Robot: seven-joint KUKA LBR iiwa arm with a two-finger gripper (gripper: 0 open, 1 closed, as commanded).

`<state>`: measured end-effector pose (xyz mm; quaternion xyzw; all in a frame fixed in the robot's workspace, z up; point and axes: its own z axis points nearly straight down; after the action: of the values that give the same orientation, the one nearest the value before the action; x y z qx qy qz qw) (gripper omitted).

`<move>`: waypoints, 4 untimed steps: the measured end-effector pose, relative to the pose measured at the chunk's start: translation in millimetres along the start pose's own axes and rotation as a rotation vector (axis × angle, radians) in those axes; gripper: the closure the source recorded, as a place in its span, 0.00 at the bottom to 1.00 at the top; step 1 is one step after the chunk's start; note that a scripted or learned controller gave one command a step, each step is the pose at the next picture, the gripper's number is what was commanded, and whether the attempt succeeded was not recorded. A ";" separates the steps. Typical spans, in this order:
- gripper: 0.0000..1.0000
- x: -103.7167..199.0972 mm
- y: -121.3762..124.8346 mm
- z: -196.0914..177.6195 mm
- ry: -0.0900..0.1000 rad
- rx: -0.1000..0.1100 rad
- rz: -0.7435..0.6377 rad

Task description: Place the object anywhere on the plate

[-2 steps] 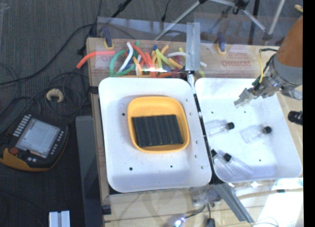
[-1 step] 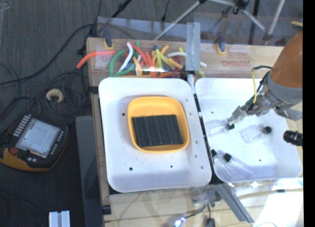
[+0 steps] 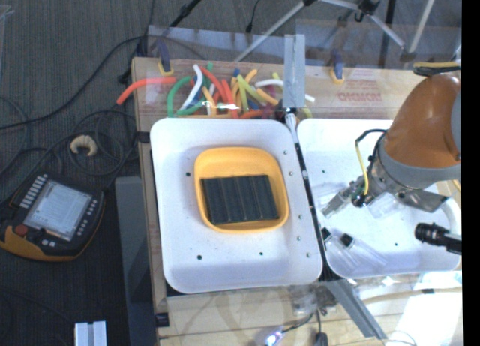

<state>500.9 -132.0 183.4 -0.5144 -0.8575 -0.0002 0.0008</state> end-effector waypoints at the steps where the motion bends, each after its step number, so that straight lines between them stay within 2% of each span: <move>1: 1.00 15.0 -5.7 12.6 -0.023 -0.011 -0.280; 2: 1.00 37.6 6.3 -14.1 -0.005 -0.003 -0.493; 3: 1.00 83.6 26.6 -0.3 -0.002 -0.002 -0.778; 4: 1.00 73.6 118.6 -0.6 -0.003 -0.002 -0.994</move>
<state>570.9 -11.3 184.0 -0.0435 -0.9991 -0.0007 -0.0013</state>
